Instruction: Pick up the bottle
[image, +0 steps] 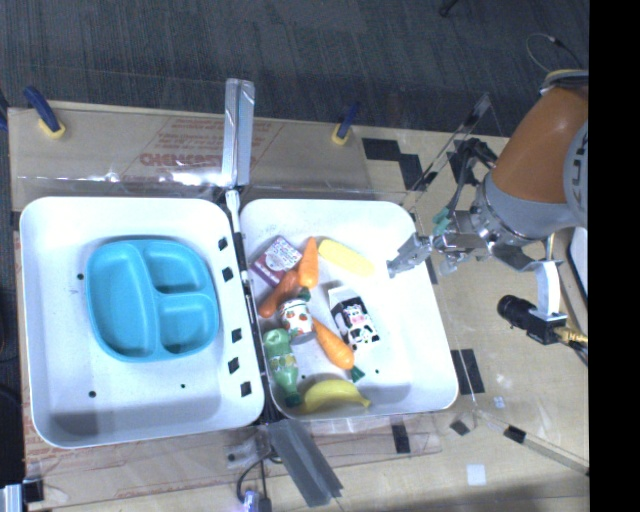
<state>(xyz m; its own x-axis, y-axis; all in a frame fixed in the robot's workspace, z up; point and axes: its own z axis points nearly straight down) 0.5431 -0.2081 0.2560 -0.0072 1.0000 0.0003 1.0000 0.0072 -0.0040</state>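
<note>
Two white bins sit side by side on the bench as my gripper (405, 262) hovers over the right bin's (425, 350) right edge, fingers' state impossible to tell, the green bottle (281, 358) lying against its left wall, awaiting pickup.

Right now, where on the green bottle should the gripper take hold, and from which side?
Probably across the green bottle's middle, coming straight down. It lies flat along the right bin's left wall, a banana at its lower end and a carrot to its right, so side approaches look blocked. The gripper hangs over the bin's right rim.
</note>
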